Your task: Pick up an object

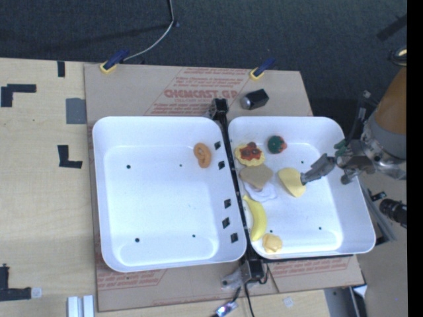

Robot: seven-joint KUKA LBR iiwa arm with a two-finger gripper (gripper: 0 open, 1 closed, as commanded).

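Just beside gripper, yellow wedge (right bin).

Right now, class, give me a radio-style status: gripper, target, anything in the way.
Gripper low in right bin, tip at yellow wedge. Nothing seen gripped. Tan slab and banana close by.

Even, fairly bright light falls from above, and the white bins almost wash out (soft shadows only). Left of the gripper small objects look slightly blurred; the frame is low-resolution.
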